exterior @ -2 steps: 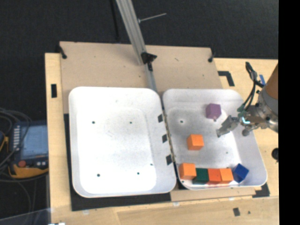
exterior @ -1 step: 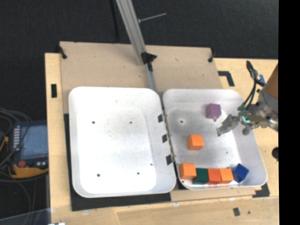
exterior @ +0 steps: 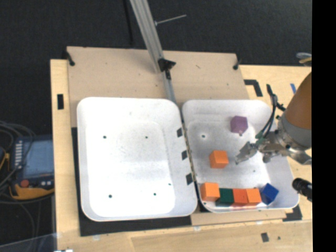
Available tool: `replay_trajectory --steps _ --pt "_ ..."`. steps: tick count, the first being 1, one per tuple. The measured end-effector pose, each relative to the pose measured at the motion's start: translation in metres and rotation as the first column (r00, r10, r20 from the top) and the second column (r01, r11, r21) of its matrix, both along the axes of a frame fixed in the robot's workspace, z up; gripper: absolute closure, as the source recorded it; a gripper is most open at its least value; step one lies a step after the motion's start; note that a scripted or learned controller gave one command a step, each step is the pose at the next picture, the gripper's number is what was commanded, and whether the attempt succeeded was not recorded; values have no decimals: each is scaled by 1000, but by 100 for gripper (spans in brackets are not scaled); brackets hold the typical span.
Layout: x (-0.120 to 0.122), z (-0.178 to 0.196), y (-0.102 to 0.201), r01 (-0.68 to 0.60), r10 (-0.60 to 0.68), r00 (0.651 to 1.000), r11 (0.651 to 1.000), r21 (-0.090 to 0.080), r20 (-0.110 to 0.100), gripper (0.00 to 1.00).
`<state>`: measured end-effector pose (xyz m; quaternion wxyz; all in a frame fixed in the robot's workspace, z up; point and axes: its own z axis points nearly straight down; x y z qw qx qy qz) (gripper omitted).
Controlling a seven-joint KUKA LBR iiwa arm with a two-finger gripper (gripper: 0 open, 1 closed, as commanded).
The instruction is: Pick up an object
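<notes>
In the right bin (exterior: 199, 114), an orange cube (exterior: 219, 159) lies near the middle and a purple block (exterior: 239, 124) sits further back. Along the front wall runs a row of blocks: orange (exterior: 210, 191), green (exterior: 226, 196), two more orange (exterior: 247, 196) and a blue one (exterior: 269, 192) at the right end. My gripper (exterior: 256, 155) hangs over the right side of this bin, just right of the orange cube and apart from it. It is open, with nothing between its fingers (exterior: 244, 153).
The left bin (exterior: 86, 140) stands beside the right one, with a divider edge (exterior: 185, 151) between them. A metal pole (exterior: 149, 30) slants in from the back. Cables and a device (exterior: 31, 164) lie off the bench at the left.
</notes>
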<state>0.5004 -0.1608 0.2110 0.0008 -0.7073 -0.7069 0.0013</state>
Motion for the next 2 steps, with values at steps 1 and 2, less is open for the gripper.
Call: replay_trajectory --steps 1,2 --pt "-11 -54 1 0 0 1000 1000 0 -1 0" --pt "-16 -99 -4 1 -1 1000 1000 0 -1 0"
